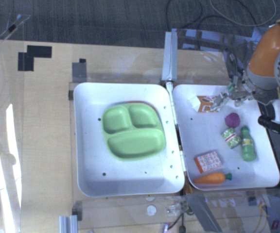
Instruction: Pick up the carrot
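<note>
Ideally, the gripper [233, 92], whose state cannot be told from above at the right bin's [271, 171] far edge, should be brought well across to the carrot [211, 178] lying along the near wall, then closed across its narrow width.

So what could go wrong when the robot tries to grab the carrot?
1. The carrot lies right against the near wall of the right bin, so the gripper may bump that wall or pinch only an edge.
2. The small red box sits just above the carrot and might get nudged or grabbed instead.
3. The gripper is at the far end of the bin, so coming across it could knock the green bottle or purple ball.
</note>
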Controlling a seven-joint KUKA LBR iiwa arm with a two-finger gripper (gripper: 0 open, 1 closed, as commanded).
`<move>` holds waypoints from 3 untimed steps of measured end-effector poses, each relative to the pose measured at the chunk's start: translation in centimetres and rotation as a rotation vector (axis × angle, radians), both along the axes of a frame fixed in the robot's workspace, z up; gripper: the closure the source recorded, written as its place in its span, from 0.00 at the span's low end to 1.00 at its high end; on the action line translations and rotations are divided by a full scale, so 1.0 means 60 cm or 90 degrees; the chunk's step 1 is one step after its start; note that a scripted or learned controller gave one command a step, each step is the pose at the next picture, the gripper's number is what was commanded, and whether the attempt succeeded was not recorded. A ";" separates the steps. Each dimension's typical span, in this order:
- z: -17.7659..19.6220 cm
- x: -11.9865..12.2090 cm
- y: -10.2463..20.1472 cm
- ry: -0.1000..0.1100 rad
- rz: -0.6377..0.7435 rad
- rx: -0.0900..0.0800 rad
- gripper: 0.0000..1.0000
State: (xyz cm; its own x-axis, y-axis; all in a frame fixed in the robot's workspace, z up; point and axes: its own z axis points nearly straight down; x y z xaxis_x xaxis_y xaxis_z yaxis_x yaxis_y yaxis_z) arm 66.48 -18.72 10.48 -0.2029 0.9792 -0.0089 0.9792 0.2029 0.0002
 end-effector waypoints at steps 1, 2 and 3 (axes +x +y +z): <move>-0.025 -0.005 0.031 0.019 0.045 0.000 0.00; -0.008 -0.007 0.048 0.033 0.051 0.010 1.00; 0.058 -0.046 0.110 -0.003 0.221 0.004 1.00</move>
State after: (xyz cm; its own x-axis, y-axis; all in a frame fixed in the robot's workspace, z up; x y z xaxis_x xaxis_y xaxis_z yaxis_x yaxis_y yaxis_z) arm 63.75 -12.13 13.94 -0.5242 0.8516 -0.0044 0.8515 0.5243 0.0070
